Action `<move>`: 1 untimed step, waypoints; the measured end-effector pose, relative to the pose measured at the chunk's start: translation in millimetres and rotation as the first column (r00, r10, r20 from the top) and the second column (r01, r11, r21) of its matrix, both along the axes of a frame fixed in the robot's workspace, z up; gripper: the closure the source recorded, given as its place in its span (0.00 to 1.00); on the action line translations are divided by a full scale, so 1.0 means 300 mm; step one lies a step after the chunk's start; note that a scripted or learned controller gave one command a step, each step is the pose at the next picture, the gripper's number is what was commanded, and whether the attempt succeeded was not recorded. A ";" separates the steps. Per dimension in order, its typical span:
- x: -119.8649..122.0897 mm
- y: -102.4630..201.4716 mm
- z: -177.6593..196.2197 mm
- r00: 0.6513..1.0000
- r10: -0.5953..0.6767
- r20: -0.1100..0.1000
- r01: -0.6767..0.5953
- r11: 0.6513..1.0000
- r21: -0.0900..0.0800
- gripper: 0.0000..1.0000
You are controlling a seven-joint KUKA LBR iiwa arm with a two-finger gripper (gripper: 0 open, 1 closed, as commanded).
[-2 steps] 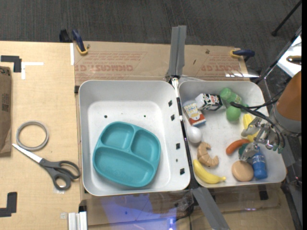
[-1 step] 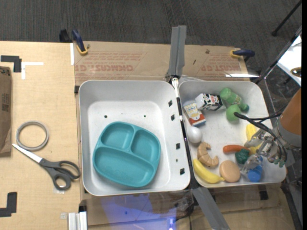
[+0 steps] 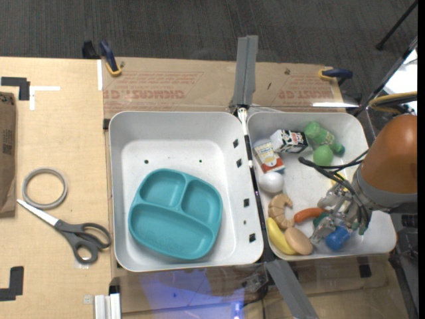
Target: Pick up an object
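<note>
Blue object (image 3: 337, 238) lies in the right bin (image 3: 374, 243), near its front wall, just right of the peach piece (image 3: 299, 241) and below the orange carrot (image 3: 307, 214). Gripper (image 3: 334, 219) hovers just above it; jaw state cannot be told.

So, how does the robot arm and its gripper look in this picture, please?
The arm enters from the right: a broad orange band on a rounded grey body. Thin black cables loop out from it over the right bin. The gripper is a small silvery metal assembly with exposed parts and a few coloured wires, yellow and green among them. No markings are legible.
</note>
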State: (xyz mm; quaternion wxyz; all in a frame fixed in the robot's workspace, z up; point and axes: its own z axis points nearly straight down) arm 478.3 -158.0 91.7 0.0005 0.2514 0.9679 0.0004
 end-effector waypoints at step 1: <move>0.000 0.159 -0.001 0.988 0.153 -0.001 -0.153 0.988 0.000 0.00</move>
